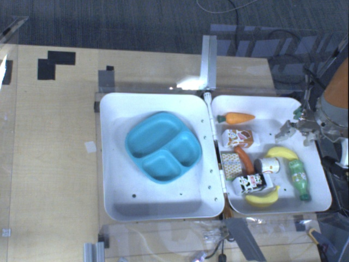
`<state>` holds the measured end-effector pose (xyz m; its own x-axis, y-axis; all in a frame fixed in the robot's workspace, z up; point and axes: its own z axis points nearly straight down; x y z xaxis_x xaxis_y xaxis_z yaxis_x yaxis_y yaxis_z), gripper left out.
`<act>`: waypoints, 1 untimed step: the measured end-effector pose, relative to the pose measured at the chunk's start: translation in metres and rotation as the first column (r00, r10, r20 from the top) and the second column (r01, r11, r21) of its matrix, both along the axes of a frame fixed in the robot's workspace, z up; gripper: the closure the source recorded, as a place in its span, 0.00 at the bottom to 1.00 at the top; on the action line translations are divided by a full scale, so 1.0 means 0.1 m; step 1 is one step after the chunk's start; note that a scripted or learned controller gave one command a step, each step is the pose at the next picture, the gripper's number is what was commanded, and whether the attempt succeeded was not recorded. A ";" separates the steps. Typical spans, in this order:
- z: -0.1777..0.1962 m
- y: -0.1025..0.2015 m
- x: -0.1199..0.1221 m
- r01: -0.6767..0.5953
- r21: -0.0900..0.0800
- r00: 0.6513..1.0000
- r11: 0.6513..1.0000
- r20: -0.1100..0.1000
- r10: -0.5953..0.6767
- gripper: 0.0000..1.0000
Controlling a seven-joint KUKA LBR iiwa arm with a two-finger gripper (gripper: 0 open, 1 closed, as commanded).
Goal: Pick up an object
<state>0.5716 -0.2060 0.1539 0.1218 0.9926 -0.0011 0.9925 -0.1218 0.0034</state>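
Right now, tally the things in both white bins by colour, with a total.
Blue: 1, sectioned plastic plate
Orange: 2, toy carrot, orange-and-white snack packet
Yellow: 2, upper toy banana, lower toy banana
Green: 1, plastic bottle
Red: 1, sausage-shaped toy
Black-and-white: 1, small carton
Total: 8

No text, brand or number is legible; the printing on the small carton [252, 183] and snack packets [239, 138] is too blurred.

Grey KUKA arm [334, 116], orange band [337, 89] above wrist, pale grey metal two-finger gripper [297, 130], dark cabling alongside.
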 end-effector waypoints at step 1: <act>-0.48 0.09 -0.22 0.024 -0.004 1.000 1.000 0.020 -0.024 0.00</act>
